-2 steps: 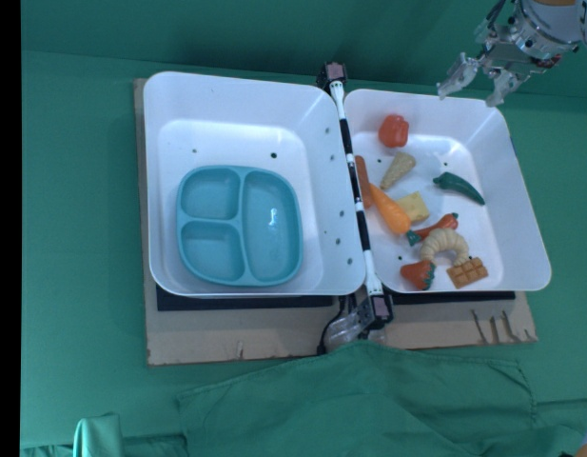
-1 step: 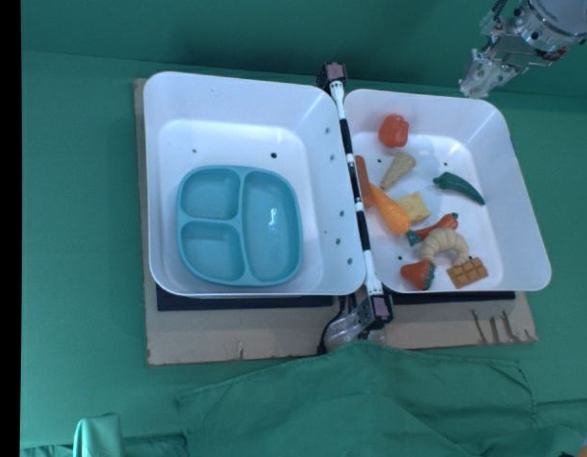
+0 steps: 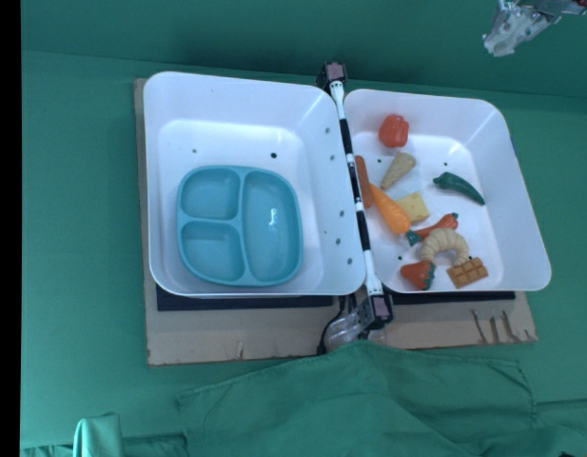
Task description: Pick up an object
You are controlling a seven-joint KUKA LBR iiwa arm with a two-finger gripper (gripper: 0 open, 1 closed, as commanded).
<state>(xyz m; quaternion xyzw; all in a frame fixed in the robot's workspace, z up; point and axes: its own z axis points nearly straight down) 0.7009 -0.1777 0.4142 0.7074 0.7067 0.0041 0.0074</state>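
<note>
- The tool (image 3: 507,34) is being held high at 1 o'clock, above the table (image 3: 84,208), well apart from the right bin (image 3: 521,208); its opening cannot be told.
- Toy foods are lying in that bin: tomato (image 3: 393,129), carrot (image 3: 389,209), green pepper (image 3: 459,187).
- A blue tray (image 3: 240,226) is being carried by the left bin (image 3: 226,103).

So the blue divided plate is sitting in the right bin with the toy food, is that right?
Not quite. The camera view shows the blue divided plate alone in the left bin; the toy food lies in the right bin.
</note>
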